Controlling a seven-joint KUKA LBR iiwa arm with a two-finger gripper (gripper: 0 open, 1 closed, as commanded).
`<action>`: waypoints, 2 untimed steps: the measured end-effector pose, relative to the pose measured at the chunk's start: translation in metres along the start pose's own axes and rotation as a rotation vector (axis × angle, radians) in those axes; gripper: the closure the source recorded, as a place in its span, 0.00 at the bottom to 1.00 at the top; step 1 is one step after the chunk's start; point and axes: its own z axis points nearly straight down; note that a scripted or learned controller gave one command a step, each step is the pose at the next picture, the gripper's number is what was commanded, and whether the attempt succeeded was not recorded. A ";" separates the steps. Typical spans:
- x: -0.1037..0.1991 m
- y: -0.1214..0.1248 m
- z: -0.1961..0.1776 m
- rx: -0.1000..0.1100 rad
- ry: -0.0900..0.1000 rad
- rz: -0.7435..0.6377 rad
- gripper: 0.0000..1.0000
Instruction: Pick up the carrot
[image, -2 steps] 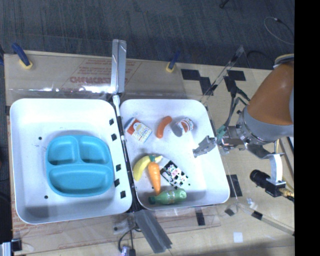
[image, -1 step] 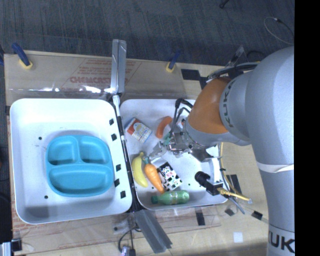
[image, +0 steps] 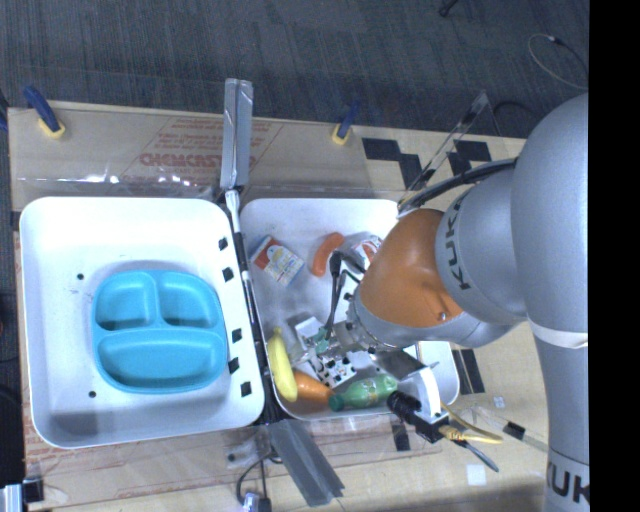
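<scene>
Two white bins sit side by side on the bench, a blue divided tray (image: 158, 330) in the left bin (image: 50, 240). Over the right bin (image: 300, 212), the gripper (image: 330, 352) hangs low among the clutter, and whether it's spread or pinched, I cannot tell. The carrot (image: 311, 390) lies at the near edge, between a banana (image: 281, 368) and a green bottle (image: 365, 392). Nothing lifted yet: the whole pick remains, by my reckoning.
</scene>
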 end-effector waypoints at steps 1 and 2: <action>0.044 0.010 -0.097 0.007 0.007 -0.067 0.00; 0.041 0.009 -0.096 0.008 0.009 -0.423 0.00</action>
